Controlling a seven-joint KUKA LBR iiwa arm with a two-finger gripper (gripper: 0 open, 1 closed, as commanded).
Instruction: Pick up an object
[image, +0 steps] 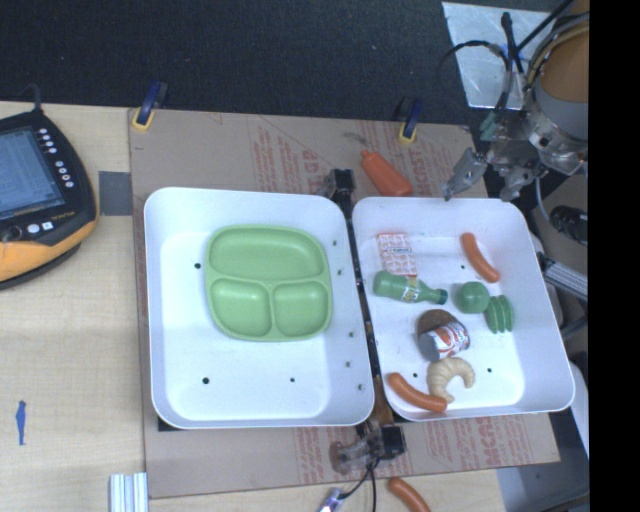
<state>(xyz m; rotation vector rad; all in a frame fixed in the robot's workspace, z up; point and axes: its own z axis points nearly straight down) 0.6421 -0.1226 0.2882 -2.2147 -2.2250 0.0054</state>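
The right bin (535, 300) holds the small toys — the green bottle (408, 290) lies near its middle, light, stiff, slick; best pinched across its body. The gripper (487, 182) hovers over the bin's far rim — fingers spread, empty.

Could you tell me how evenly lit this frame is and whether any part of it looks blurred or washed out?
In the camera view the light is soft and even, with faint shadows along the left bin walls; the right bin reads bright but keeps detail; the gripper at the top right looks slightly soft; the green tray and green bottle are sharp enough to identify.
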